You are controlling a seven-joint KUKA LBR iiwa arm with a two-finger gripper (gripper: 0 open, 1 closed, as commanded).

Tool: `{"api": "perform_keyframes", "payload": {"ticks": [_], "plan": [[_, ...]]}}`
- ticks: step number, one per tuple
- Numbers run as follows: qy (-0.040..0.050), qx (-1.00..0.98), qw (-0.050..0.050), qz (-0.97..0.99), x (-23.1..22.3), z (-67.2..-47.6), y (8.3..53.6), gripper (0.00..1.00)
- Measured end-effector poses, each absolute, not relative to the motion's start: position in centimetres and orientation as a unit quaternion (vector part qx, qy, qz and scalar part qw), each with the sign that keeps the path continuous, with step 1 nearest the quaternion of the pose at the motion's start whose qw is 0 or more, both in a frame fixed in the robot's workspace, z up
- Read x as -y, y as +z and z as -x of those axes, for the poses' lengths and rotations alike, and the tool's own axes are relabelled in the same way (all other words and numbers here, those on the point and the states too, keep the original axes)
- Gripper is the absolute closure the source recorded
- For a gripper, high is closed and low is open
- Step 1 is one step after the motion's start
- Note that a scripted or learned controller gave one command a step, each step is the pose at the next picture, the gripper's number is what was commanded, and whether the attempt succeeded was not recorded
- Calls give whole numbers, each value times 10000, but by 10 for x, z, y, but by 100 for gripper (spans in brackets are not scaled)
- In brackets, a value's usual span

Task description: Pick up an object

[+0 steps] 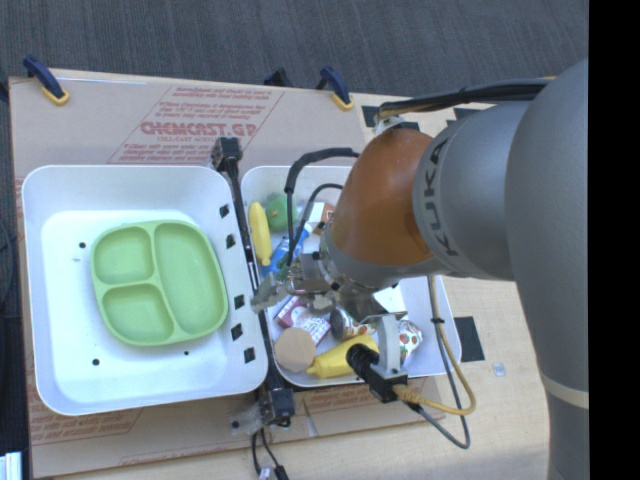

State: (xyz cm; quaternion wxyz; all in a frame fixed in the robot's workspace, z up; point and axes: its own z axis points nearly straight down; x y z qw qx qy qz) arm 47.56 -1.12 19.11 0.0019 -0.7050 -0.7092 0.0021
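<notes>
- Reaching in from the right, the grey arm (520, 178) with its orange band (385, 203) hung low over the right bin (262, 183), covering much of that bin.
- The gripper (318, 290) sat just above the clutter at the middle of the right bin; whether it was open or closed could not be told, and no object was seen gripped.
- Near the gripper lay a yellow banana-shaped item (337, 358) at the bin's near edge, with a round tan object (294, 349) touching its left end.
- A second yellow piece (260, 230) lay along the left wall of the right bin, a small green item (277, 213) just beside it on the far side.
- A white packet with red spots (407, 340) rested at the near right of the pile.
- The left bin (50, 268) held a light green divided plate (158, 281) with three compartments, lying flat and tilted slightly in plan.
- Both bins sat side by side on the cardboard-covered surface (120, 108), with blue-and-yellow clamps (45, 80) at its far edge.
</notes>
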Motion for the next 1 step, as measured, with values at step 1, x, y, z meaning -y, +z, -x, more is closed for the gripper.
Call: {"api": "perform_keyframes", "payload": {"ticks": [1], "plan": [[-95, 7134, 20, 7006, 42, -482, 155, 0]]}}
